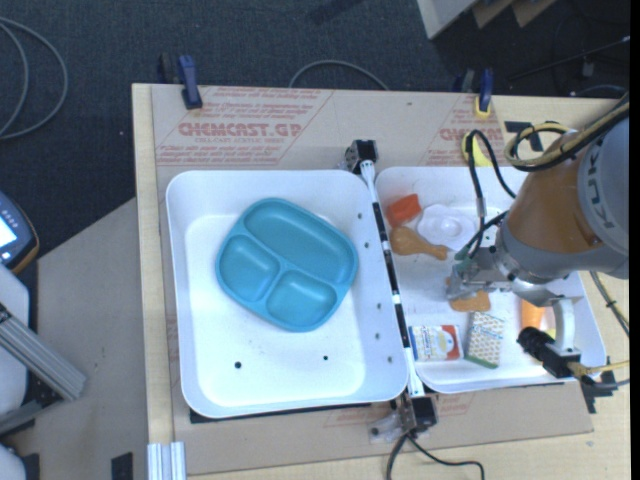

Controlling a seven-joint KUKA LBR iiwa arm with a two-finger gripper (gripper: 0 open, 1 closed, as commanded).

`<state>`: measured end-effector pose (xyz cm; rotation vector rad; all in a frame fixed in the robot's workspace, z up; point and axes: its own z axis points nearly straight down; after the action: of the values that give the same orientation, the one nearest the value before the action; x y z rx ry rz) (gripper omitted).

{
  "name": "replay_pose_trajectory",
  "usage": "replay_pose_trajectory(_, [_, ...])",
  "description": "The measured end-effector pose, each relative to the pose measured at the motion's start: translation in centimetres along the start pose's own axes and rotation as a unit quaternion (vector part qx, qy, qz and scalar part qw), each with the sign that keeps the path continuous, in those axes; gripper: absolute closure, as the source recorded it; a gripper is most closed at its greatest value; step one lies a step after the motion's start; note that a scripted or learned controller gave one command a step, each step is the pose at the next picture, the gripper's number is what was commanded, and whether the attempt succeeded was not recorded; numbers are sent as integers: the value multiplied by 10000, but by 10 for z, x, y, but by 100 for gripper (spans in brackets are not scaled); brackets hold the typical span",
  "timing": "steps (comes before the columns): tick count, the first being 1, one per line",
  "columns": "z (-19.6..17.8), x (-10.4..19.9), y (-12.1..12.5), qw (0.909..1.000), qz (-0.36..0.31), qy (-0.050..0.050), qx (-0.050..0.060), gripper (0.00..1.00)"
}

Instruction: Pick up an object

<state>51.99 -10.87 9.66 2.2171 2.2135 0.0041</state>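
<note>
My gripper (466,282) is low in the right bin (590,320), near its middle. Just below its tip lies a small orange-brown piece (473,304), touching or nearly touching it. An orange block (403,208) and a brown wooden utensil (417,244) lie to the upper left of the gripper. A clear plastic item (446,227) rests beside them. A small printed packet (435,343) and a speckled green-edged pad (486,339) sit at the bin's front. The arm partly hides another orange thing (530,314).
The left bin (200,358) holds a blue divided plate (287,263), tilted toward its upper middle. A raised rim (386,268) with black clips separates the two bins. Blue clamps (186,72) stand at the board's back edge.
</note>
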Motion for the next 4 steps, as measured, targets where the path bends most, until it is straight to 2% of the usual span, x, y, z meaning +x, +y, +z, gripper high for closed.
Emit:
replay_pose_trajectory(1, [0, 0, 0, 10000, 1, 2, 4, 0])
replay_pose_trajectory(2, [-9, 0, 0, 10000, 1, -4, -8, 100])
replay_pose_trajectory(3, [-9, 0, 0, 10000, 3, -2, -4, 0])
replay_pose_trajectory(4, [11, 0, -16, 10000, -10, 20, 24, 0])
